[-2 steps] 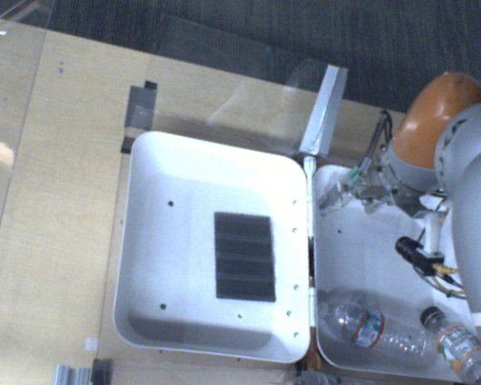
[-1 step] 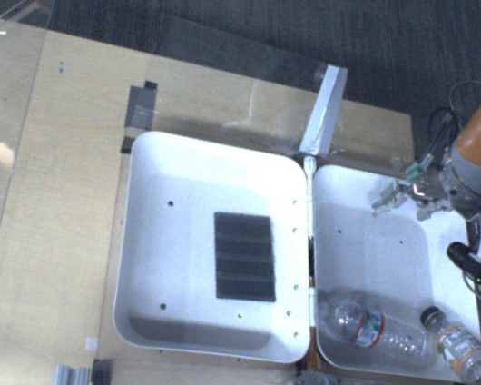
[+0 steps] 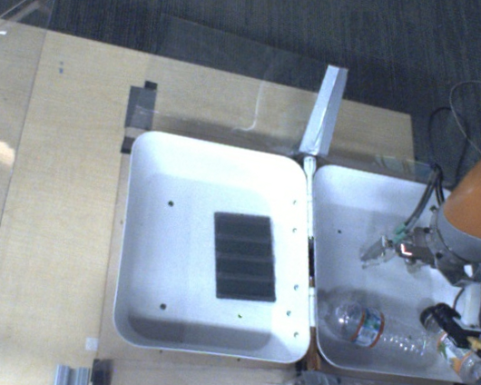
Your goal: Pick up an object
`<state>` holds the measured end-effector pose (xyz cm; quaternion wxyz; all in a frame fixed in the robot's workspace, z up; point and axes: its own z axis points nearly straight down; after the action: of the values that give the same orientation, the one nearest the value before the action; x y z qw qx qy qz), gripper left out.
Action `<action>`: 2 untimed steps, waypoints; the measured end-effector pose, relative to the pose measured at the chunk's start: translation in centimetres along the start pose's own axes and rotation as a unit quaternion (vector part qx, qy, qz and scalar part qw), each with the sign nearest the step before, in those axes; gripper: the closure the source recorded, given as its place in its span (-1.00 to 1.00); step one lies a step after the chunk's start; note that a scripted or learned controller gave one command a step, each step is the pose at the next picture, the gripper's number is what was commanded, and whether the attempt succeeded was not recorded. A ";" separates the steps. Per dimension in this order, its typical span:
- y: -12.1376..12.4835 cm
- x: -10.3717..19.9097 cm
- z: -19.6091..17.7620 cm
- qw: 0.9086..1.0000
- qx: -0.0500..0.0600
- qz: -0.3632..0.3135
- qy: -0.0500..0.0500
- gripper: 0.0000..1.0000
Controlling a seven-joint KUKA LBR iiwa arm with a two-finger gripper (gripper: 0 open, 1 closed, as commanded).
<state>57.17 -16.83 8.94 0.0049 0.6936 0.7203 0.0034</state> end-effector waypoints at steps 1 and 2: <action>-4.4 6.1 -0.2 0.998 -0.002 -0.057 0.000 -1.00; 1.8 7.8 0.0 0.995 -0.002 -0.098 0.001 -1.00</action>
<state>58.68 -8.95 8.94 0.0060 0.6193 0.7851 0.0046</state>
